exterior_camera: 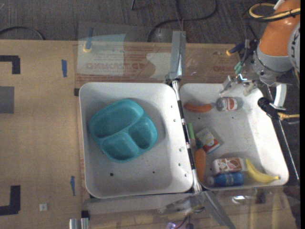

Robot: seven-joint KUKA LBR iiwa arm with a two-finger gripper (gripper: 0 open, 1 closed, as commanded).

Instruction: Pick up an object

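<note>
My gripper (236,81) hangs over the far edge of the right bin (267,142), open, with nothing between its fingers. Just below it a small silver can with a red label (228,103) lies on its side. Left of the can lies an orange sausage-shaped piece (198,107). Further forward in this bin are a small red-and-white packet (207,140), a green stick (190,133), an orange carrot (200,162), a white and red carton (228,164), a blue bottle (228,179) and a yellow banana (259,173).
The left bin (95,171) holds a teal divided plate (123,130). A metal divider (177,56) runs between the bins at the back. Black cables (274,111) trail beside the right bin's right wall.
</note>
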